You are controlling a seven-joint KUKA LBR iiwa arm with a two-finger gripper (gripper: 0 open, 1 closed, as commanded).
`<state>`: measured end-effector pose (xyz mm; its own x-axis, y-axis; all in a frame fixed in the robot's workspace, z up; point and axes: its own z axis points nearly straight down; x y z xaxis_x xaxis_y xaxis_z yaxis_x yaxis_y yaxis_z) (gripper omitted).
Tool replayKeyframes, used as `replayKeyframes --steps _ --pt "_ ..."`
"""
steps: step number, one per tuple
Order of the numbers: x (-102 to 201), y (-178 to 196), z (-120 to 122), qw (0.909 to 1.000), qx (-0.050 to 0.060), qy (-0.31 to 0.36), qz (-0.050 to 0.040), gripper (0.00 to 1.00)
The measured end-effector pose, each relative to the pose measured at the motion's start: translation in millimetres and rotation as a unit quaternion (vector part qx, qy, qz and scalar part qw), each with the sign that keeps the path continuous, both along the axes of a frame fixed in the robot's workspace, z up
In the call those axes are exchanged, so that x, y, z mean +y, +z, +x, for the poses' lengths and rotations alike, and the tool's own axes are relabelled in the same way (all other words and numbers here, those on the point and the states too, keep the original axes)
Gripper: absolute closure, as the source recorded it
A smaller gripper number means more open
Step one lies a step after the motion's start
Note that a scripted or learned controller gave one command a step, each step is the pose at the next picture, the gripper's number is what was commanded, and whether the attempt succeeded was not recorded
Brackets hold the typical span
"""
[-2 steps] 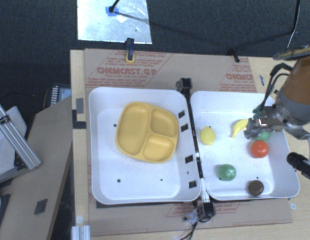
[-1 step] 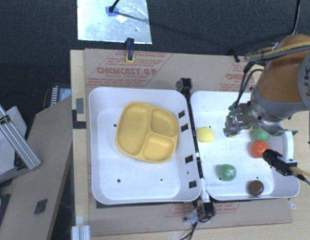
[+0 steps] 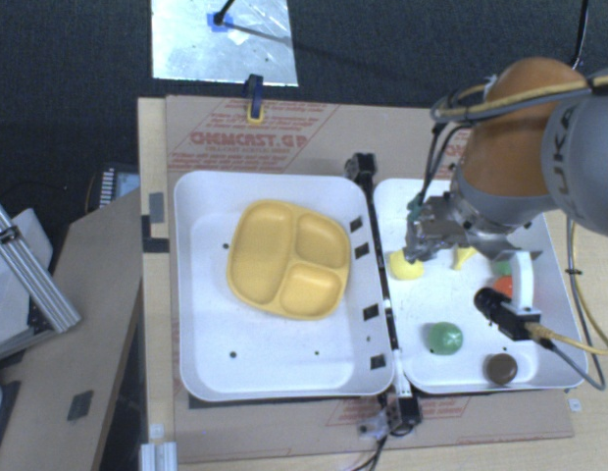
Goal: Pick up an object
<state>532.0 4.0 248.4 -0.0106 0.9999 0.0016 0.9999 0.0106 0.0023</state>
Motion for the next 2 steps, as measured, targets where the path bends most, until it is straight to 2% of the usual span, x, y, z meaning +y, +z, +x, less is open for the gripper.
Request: replayKeyframes --steps 1,2 --pt "60 -8 0 1.0 0.001 0.0 0.0004 1.0" --pt "106 -6 11 1.0 0.0 -0.001 0.0002 1.0"
